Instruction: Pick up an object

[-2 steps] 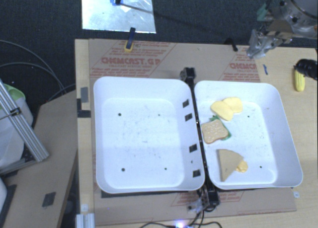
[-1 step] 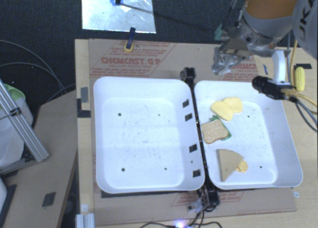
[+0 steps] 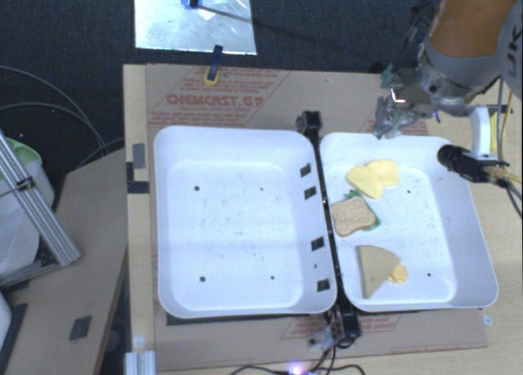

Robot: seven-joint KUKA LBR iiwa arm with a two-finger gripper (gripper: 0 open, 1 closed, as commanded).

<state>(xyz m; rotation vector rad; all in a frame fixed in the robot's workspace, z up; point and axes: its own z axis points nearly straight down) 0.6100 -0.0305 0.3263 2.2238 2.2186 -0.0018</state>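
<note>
While claw hovers, yellow pieces lie below.

Dark carpet floor; shiny metal sheet lying on it; tan wooden bench; brown cardboard under bins; aluminium frame at left.

Two white bins side by side, right bin holding yellow pieces, bread slice, tan wedge — gripper above its far rim
</note>
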